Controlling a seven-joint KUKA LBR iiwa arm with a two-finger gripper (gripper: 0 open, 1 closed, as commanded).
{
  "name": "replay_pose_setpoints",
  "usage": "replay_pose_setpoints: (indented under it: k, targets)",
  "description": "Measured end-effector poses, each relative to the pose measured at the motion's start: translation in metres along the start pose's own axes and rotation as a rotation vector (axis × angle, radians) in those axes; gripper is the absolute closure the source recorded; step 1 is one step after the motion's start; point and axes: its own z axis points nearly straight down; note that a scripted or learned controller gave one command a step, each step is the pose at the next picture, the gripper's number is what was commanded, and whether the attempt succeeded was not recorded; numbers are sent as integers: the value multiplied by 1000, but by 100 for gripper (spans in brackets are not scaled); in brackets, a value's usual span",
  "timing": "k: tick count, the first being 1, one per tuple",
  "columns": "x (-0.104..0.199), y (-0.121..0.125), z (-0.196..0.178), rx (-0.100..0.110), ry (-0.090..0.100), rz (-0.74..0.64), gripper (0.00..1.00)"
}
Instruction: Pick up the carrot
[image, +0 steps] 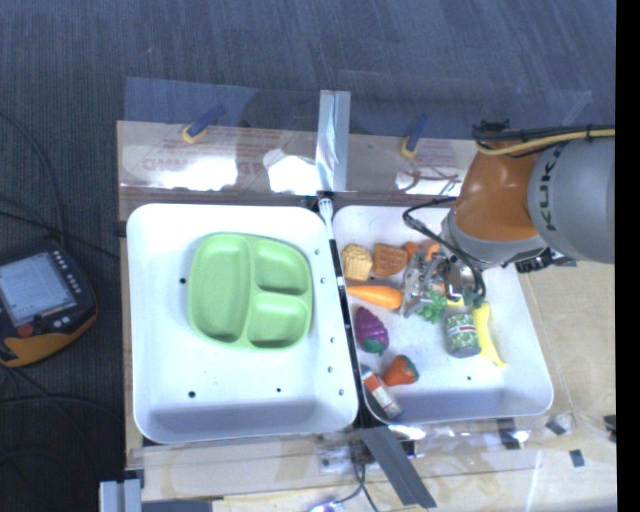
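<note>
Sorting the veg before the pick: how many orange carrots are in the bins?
1. The carrot lies in the right bin, near its left wall, between the waffle and the purple eggplant. The arm may hide others.

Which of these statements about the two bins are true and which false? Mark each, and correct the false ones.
1. The carrot lies in the right bin. True.
2. The green tray sits in the right bin. False: it sits in the left bin.
3. The gripper is above the right bin. True.
4. The carrot lies on the green tray. False: it lies on the bin floor, near the divider.
5. The arm reaches in from the view's left. False: from the right.
</note>
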Motion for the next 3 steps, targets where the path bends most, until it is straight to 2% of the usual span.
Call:
replay_pose_setpoints:
  k: [1, 2, 3]
  targets:
    - [-12, 12, 0, 14, 5, 27, 0]
    - [6, 13, -1, 11, 0, 185, 0]
    - [2, 15, 0, 11, 7, 240, 0]
